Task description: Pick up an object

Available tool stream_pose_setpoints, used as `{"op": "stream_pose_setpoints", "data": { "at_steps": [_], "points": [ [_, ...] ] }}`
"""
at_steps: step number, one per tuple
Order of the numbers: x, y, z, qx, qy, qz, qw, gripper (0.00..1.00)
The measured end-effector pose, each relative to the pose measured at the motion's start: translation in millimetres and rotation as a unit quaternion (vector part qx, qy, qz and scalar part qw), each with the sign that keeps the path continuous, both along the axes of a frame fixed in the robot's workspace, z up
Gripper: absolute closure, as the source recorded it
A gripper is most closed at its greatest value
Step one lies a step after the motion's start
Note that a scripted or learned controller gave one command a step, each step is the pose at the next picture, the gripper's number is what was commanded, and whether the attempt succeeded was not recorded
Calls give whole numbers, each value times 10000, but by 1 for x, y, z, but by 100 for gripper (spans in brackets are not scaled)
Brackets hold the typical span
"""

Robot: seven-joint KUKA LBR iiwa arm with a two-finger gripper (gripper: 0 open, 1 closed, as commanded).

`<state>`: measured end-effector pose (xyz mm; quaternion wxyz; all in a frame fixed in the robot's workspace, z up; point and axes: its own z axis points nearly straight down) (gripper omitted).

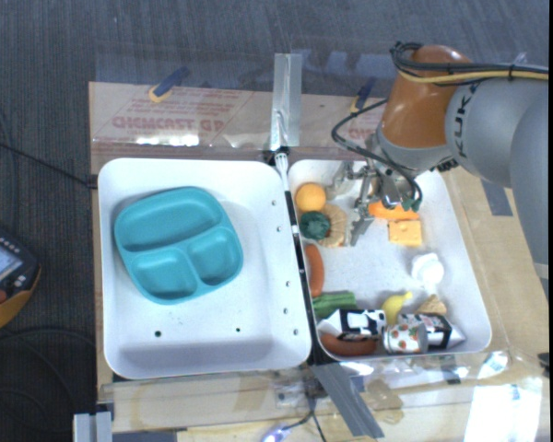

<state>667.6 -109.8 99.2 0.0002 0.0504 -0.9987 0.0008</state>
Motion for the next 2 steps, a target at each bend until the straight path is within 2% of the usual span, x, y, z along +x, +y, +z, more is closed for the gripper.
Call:
{"op": "stream_pose_setpoints", "data": {
  "at_steps": [1,2],
  "points": [
    [4,-74,-10,-11,-62,1740,9847,0],
    [5,-39,-10,-6,-64,1855,9826,0]
  ]
}}
